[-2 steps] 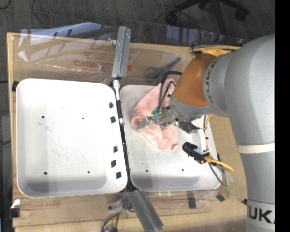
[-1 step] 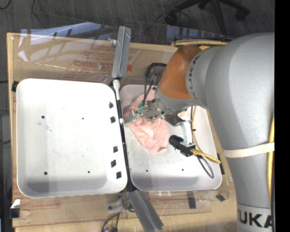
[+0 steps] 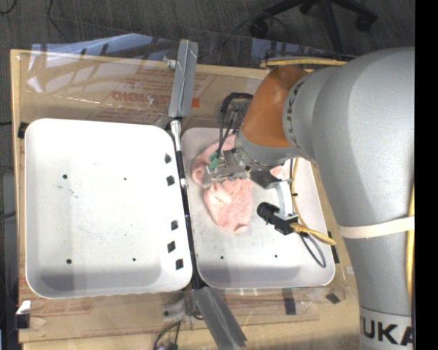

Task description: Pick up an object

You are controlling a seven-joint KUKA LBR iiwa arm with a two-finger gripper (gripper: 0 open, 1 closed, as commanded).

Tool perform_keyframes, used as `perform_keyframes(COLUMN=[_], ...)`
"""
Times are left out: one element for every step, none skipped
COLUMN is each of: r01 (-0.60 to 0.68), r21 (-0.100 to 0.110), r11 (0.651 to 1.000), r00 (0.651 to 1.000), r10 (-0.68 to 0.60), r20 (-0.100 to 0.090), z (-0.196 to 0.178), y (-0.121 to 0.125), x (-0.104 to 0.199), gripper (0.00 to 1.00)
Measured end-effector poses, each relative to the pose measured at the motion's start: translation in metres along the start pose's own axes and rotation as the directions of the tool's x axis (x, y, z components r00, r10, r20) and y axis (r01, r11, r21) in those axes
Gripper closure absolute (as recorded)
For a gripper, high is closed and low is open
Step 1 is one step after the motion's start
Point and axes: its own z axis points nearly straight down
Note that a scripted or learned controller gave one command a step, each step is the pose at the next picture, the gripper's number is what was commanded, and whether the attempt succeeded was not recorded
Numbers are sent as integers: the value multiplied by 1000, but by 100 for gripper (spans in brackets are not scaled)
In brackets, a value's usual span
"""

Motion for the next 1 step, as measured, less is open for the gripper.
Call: perform_keyframes(r01=[-159], r21=[-5], r11=[987], r00=[987], r10=[159], r20=[-2], z=[-156], y=[18], x=[37], gripper=[100])
